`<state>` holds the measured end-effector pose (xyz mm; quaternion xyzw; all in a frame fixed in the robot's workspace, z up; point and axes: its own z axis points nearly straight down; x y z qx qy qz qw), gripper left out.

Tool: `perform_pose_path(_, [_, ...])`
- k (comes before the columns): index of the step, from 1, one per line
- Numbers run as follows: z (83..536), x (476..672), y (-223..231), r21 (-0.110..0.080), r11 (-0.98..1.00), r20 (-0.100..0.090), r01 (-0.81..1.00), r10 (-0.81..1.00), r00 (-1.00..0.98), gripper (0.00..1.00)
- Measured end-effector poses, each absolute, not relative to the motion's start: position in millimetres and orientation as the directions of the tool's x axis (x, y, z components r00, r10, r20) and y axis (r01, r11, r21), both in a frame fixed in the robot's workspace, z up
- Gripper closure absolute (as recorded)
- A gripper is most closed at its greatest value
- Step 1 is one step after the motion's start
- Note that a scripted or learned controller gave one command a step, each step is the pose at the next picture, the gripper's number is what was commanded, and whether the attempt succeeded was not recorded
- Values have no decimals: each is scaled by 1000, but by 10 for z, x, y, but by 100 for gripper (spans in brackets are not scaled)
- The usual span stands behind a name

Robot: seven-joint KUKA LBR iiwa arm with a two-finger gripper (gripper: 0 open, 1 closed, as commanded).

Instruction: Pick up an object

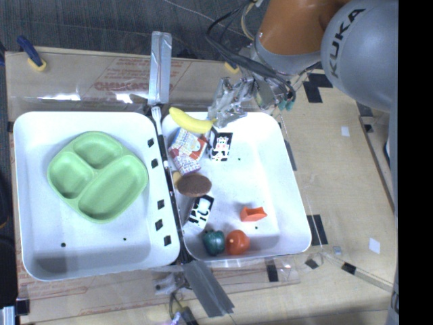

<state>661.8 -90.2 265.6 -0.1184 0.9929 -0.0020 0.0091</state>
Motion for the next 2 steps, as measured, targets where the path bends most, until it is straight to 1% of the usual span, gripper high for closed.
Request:
perform_pose_path(1, [2656,6572,-316,0,970,-1,-243,-243,-970,100])
perform_pose_path(2, [2675,6572,0,0,969,-2,-246,-246,-969,100])
